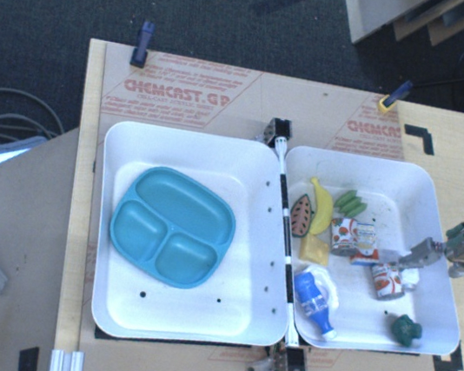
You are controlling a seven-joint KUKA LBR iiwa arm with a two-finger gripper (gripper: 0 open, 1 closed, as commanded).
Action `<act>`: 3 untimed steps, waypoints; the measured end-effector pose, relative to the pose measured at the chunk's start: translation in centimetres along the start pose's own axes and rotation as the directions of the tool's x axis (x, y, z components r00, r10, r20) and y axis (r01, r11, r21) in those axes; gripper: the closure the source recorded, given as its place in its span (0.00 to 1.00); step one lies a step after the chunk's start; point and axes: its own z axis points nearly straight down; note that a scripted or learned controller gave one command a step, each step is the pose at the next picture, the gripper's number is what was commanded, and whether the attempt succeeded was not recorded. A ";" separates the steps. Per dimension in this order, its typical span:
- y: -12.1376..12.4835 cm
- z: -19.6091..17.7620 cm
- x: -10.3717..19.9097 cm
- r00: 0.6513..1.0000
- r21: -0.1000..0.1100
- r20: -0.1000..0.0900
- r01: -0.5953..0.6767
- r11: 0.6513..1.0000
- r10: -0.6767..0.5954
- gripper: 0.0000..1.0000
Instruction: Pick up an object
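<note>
1. from my seat i see the grey two-finger gripper (409, 258) reaching in from the right edge, low over the right shallow white plastic bin (441, 199).
2. its tip sits just beside, maybe touching, a small red-and-white can (387, 283); i cannot tell whether the jaws are open or closed, or whether anything sits between them.
3. candidates all lie in that bin: a yellow plastic banana (323, 206), a watermelon slice toy (301, 216), a green ridged piece (351, 202), a red-and-white carton (352, 236), a blue bottle with a white cap (313, 300) and a dark green lump (405, 328) near the front corner.
4. the left white bin (121, 298) holds a teal divided plate (172, 227), well apart from the arm.
5. my read: this is the approach or grasp stage, nothing visibly lifted.
6. next i'd want the fingers centred on the can, closed firmly, then a straight lift clear of the carton.
</note>
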 end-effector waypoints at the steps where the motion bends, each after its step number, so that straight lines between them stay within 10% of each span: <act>1: 5.5 11.9 0.1 1.000 -0.017 0.005 0.002 1.000 -0.002 0.00; 2: 0.8 12.6 0.8 1.000 -0.033 0.016 0.002 0.999 -0.002 0.00; 3: 5.2 13.5 6.0 1.000 -0.002 0.000 0.001 1.000 -0.001 0.00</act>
